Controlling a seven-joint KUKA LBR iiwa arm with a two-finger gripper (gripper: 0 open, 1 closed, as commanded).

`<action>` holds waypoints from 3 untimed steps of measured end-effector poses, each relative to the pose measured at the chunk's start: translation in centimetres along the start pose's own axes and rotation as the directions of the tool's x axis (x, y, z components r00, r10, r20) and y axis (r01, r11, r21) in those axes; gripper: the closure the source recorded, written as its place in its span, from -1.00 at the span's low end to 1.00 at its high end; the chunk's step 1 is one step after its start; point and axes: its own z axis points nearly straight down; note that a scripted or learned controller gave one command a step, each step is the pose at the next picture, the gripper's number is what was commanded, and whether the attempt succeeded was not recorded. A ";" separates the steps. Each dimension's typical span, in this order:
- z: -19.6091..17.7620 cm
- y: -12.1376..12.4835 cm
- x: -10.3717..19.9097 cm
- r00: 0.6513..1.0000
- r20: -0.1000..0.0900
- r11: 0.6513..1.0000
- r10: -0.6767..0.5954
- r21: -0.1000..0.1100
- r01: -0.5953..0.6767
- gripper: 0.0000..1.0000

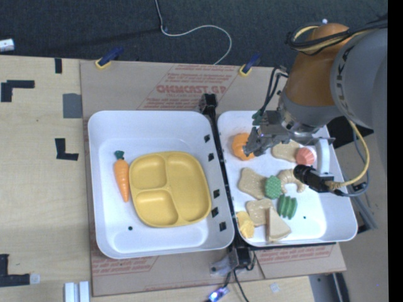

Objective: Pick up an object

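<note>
Gripper (255, 145) is hovering over the orange fruit (240, 146) at the right bin's (340, 231) far-left corner; can't tell its opening or any hold. Risk: fruit's rolling against the bin wall, or the bread slice (250, 183) getting nudged.

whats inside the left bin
The left bin holds a yellow divided plate with a toy carrot beside it, apart from its rim. Whatever lies under the plate is covered.

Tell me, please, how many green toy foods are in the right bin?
2: a round green piece near the bin's middle, and a darker ridged green piece just below it. More may be hidden under the gripper and arm.
</note>
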 end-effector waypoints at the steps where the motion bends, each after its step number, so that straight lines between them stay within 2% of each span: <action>1: 1.0 0.0 5.2 1.000 0.000 1.000 0.000 0.002 0.000 1.00; 2: -0.7 -1.5 10.5 1.000 0.000 1.000 0.000 0.000 0.000 1.00; 3: 1.3 -1.4 10.0 1.000 0.003 1.000 0.005 0.003 -0.005 1.00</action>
